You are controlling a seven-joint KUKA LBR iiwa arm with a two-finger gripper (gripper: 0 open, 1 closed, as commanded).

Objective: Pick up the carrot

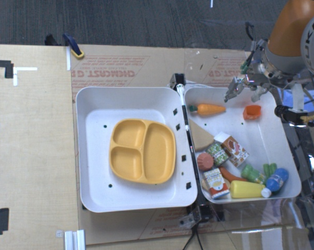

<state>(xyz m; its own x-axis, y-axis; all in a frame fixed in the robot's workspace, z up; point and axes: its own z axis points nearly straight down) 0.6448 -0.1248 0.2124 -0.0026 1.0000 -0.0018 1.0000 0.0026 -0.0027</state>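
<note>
Near the back wall of the right bin, your carrot lies flat on the floor — a light, stiff, smooth toy that may slip. Your gripper hovers just above and right of it, fingers spread, holding nothing — take it across the thick orange middle

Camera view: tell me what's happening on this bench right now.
A robot arm reaches in over the right bin, its claw hanging above the far end. The carrot lies just below it on the bin floor, not picked up yet. Other toy foods crowd the near end. The left bin holds a yellow divided plate.
</note>
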